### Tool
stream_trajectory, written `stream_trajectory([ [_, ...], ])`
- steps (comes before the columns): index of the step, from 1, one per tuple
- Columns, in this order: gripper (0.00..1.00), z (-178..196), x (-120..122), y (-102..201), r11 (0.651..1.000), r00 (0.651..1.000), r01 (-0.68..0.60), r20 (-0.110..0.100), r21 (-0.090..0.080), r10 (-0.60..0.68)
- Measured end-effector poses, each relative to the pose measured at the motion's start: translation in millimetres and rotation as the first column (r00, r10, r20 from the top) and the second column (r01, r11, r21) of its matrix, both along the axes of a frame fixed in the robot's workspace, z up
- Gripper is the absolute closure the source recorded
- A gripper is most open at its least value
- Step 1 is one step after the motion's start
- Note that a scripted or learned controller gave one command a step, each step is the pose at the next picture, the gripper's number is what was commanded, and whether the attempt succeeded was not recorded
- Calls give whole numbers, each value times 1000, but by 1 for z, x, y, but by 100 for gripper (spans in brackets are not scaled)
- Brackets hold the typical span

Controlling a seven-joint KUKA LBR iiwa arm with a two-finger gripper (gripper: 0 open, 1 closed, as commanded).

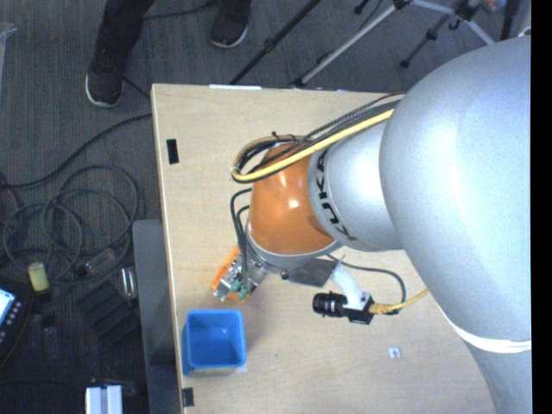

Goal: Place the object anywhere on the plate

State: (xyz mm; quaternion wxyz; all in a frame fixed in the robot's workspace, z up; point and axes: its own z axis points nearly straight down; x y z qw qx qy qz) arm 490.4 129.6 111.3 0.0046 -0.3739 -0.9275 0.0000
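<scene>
- The arm (pixel 431 188) is looming over the bench (pixel 198 145), covering most of its right side.
- A blue box (pixel 214 340) is sitting near the bench's lower left corner.
- The gripper (pixel 235 285) is hanging just above the box, beside the left edge; whether it is spread or closed, I cannot tell.
- An orange-green thing is showing at its tip; the plate's direction is impossible to judge.

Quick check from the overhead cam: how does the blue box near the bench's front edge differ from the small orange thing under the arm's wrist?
The blue box is larger, one solid blue, square and open-topped; the orange object is smaller, irregular, orange mixed with green and white. The box stands apart in plain view; the orange object sits partly under the arm's orange band. Both rest on the wooden bench.
</scene>
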Motion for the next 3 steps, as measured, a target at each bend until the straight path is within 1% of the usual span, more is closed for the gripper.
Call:
stream_trajectory([
  [1,100,72,-6,-35,959,959,-282,7,-4,282],
  [2,100,179,-6,21,815,815,-579,9,-3,579],
  [3,100,79,60,-26,861,861,-508,8,-2,508],
])
